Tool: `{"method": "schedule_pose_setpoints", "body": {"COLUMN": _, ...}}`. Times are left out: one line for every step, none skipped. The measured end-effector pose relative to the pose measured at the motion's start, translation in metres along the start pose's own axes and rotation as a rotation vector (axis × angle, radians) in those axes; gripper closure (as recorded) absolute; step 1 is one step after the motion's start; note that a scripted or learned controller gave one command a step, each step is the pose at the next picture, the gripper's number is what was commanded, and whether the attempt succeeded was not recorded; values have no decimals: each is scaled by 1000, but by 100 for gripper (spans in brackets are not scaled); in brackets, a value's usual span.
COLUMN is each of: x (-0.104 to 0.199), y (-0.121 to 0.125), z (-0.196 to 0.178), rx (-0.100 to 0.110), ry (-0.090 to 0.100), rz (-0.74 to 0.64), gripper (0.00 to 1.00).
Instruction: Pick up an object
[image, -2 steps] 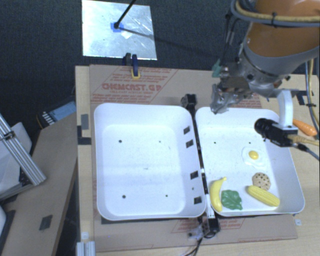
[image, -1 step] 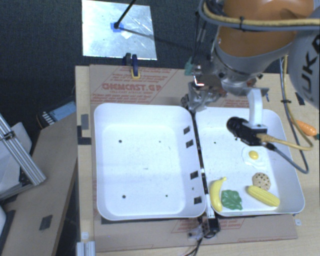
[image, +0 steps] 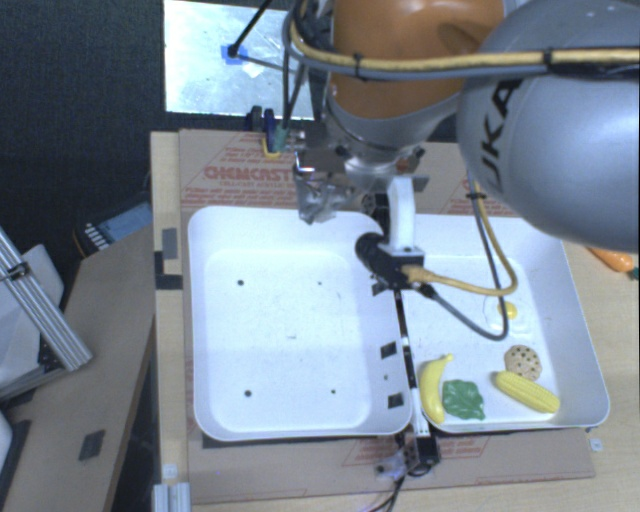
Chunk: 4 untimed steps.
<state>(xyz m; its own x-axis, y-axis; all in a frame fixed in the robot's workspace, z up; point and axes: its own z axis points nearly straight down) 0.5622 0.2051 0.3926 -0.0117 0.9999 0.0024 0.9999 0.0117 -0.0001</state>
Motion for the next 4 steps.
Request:
{"method": "schedule_pose_setpoints", "body": {"x": 33, "y": -69, "z": -13, "rx": 0, "ry": 1, "rz": 1, "gripper": 100}}
{"method": "schedule_pose_setpoints", "body": {"x": 29, "y": -78, "z": 138, "rx": 14, "ry": -9, "rz": 11, "gripper": 100}}
{"method": "schedule_pose_setpoints", "body": {"x": -87, "y": -52, "z": 287, "rx": 14, "ry": -12, "rz": 24, "gripper": 100}}
{"method": "schedule_pose_setpoints", "body": {"x": -77, "y": -50, "z": 269, "rx": 0, "ry": -1, "rz": 11, "gripper": 100}}
